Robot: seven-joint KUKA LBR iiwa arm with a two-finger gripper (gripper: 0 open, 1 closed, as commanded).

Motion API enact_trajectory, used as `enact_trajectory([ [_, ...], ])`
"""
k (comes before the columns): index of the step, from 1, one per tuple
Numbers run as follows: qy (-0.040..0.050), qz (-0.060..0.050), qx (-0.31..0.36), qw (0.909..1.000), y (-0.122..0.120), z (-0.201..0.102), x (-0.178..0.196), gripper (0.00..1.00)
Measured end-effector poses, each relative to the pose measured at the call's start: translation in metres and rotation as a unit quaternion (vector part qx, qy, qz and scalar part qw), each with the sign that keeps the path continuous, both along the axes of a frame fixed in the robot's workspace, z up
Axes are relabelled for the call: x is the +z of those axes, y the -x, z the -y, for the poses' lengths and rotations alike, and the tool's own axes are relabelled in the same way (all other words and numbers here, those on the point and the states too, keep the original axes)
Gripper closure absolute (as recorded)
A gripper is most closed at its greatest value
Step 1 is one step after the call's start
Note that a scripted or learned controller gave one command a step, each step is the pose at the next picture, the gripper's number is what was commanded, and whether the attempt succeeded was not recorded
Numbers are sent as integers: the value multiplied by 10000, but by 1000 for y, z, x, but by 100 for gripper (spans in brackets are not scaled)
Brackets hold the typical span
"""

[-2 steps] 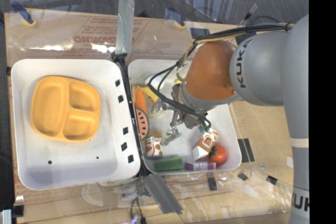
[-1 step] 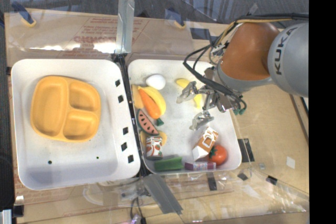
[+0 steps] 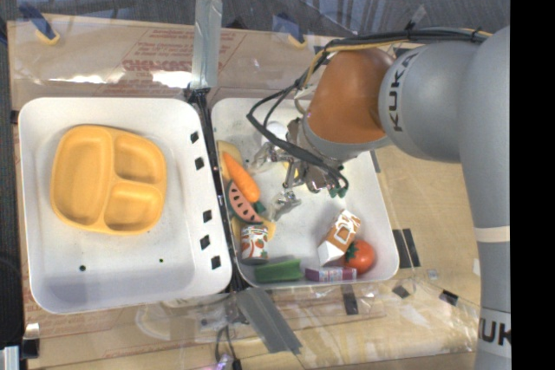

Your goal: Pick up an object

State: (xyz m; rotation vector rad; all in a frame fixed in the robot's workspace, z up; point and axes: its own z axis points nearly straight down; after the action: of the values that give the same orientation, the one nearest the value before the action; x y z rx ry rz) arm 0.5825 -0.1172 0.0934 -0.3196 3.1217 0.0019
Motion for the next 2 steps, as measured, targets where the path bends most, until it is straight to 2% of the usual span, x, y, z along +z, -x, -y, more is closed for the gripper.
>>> enact_trajectory([
  [1,10,15,29,10000,-1,0,11,100],
  [2,20,68,-84,9999,-32,-25,163,100],
])
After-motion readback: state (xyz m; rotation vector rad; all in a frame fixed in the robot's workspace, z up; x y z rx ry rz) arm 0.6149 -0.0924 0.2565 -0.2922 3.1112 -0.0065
